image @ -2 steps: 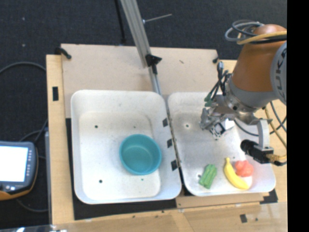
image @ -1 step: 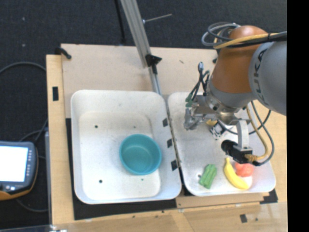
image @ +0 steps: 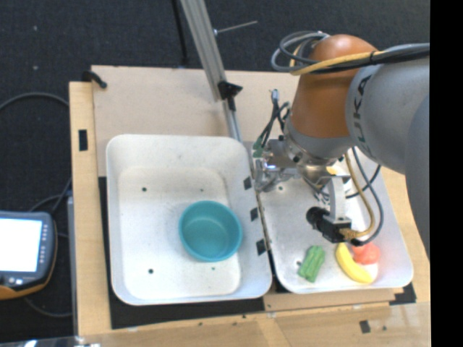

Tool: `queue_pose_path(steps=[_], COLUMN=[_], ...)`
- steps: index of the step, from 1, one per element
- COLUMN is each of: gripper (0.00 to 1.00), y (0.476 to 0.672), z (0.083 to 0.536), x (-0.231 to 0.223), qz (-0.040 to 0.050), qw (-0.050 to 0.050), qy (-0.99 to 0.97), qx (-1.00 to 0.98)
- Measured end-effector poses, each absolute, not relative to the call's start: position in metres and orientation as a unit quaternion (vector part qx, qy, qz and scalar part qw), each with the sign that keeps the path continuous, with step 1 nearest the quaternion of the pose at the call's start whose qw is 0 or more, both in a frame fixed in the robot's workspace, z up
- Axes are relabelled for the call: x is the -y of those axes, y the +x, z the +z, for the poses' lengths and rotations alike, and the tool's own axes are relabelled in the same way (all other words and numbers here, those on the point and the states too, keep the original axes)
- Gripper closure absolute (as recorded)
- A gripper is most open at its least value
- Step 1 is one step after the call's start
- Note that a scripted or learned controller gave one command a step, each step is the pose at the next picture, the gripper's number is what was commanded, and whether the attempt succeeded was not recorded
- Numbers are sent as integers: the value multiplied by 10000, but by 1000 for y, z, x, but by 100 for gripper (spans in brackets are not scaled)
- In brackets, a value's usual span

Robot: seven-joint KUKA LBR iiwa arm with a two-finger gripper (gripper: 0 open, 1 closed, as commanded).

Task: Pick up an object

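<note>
Since the task names no particular object, the likeliest pick, judged from the layout, is the green object (image: 312,263), which lies on the floor of the right bin (image: 288,226) near its six o'clock edge. It is a short, stubby piece lying flat, with its long axis running from about one o'clock to seven o'clock, so neither end points at the tool.

From the gripper (image: 268,169), which sits over the bin's ten o'clock corner close to the wall shared with the left bin (image: 145,194), the green object lies at roughly five o'clock, well apart. A grasp would probably close across its narrow width, along the ten-to-four line. Whether the gripper is open or closed cannot be told from this angle; nothing is seen held in it.

Just beside the green object at three o'clock lies a banana (image: 354,266), curved, its length running from ten o'clock to four o'clock. A red object (image: 367,252) touches the banana at its one o'clock side. At nine o'clock, in the left bin, stands a teal bowl (image: 210,230), upright. The arm (image: 391,114) covers the right bin's twelve o'clock part.
</note>
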State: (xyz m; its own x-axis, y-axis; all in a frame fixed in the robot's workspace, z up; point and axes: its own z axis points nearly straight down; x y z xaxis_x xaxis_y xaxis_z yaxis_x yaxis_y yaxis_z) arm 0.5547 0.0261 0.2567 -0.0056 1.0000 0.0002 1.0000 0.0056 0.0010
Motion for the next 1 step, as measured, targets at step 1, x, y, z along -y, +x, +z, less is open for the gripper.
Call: queue_pose_path(steps=[1], gripper=[100], y=[562], z=[258], x=[-84], qz=[10], qw=[-4], qy=[7041], qx=[-7101])
